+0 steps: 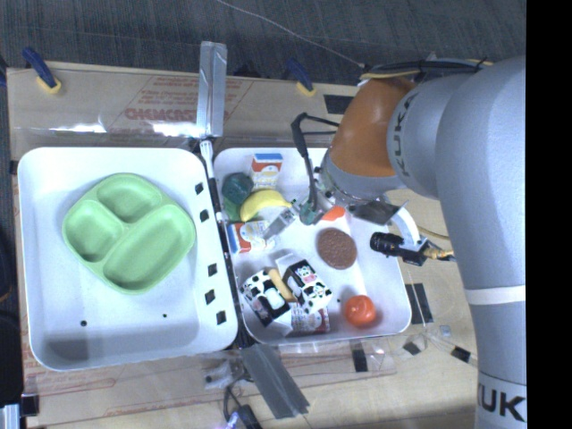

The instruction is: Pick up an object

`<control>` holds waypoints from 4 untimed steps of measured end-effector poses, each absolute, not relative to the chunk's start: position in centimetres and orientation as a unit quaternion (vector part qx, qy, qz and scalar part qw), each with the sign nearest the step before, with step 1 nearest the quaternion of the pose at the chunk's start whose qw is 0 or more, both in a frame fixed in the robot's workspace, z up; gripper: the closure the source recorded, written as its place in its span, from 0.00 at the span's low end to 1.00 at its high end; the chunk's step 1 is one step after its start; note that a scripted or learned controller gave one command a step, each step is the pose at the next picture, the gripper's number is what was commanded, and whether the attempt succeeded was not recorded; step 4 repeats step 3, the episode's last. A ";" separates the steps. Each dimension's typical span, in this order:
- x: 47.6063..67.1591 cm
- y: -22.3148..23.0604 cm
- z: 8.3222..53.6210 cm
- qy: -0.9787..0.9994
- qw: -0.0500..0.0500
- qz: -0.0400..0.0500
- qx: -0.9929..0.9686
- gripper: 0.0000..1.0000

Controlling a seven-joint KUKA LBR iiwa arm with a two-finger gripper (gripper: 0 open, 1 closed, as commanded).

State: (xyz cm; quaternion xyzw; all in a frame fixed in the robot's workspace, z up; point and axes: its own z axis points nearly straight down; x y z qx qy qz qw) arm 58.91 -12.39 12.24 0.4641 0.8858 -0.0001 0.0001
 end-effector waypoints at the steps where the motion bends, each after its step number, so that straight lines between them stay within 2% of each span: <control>1: 52.2 -9.9 10.1 0.900 -0.002 0.000 0.435 0.00; 2: 59.5 -10.3 10.8 0.853 0.000 0.000 0.521 0.00; 4: 60.1 -10.0 9.8 0.832 0.002 0.001 0.555 0.00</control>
